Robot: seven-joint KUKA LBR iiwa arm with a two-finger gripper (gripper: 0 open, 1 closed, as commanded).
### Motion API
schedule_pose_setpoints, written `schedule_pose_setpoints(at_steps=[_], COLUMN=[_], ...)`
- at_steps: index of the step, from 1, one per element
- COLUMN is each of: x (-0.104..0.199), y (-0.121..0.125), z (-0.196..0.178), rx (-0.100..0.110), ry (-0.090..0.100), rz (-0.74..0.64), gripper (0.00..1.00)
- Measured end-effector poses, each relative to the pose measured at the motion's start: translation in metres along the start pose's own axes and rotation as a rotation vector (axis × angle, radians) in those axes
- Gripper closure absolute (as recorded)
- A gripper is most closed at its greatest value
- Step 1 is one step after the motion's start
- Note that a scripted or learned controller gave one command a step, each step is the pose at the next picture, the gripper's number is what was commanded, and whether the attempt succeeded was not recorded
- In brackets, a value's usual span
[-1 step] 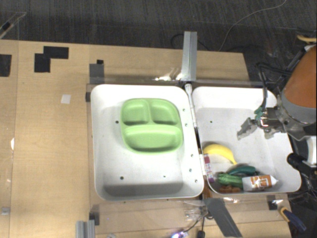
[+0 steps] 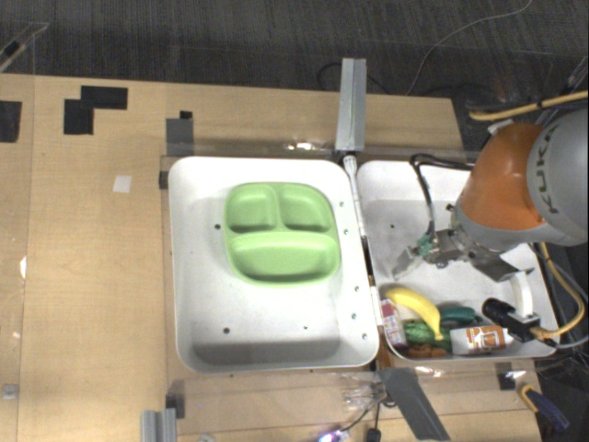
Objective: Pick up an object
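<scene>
yellow curved banana (image 2: 416, 308) | lying in right white bin (image 2: 391, 196) | two-finger gripper (image 2: 411, 257) above, grip state cannot tell

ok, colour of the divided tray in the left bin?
Light green, all over; the divided tray shows plainly in the camera view.

2 bins (image 2: 184, 274), 1 green tray (image 2: 279, 231), 1 banana (image 2: 416, 306).

My arm (image 2: 529, 187) is grey with an orange band; tray (image 2: 279, 232) pale green, banana (image 2: 416, 306) yellow, bins (image 2: 198, 274) white.
</scene>
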State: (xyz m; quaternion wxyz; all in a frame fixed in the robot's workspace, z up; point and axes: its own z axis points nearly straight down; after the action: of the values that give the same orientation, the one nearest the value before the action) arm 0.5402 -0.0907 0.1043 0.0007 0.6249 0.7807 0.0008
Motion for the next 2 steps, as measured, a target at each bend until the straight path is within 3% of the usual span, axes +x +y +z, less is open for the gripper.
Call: schedule_pose_setpoints(at_steps=[1, 2], x=[0.008, 0.042], y=[-0.045, -0.043], z=[0.011, -0.219], rx=[-0.021, -0.006], ry=[-0.006, -0.003], rz=[-0.016, -0.157], gripper=[0.00, 0.00])
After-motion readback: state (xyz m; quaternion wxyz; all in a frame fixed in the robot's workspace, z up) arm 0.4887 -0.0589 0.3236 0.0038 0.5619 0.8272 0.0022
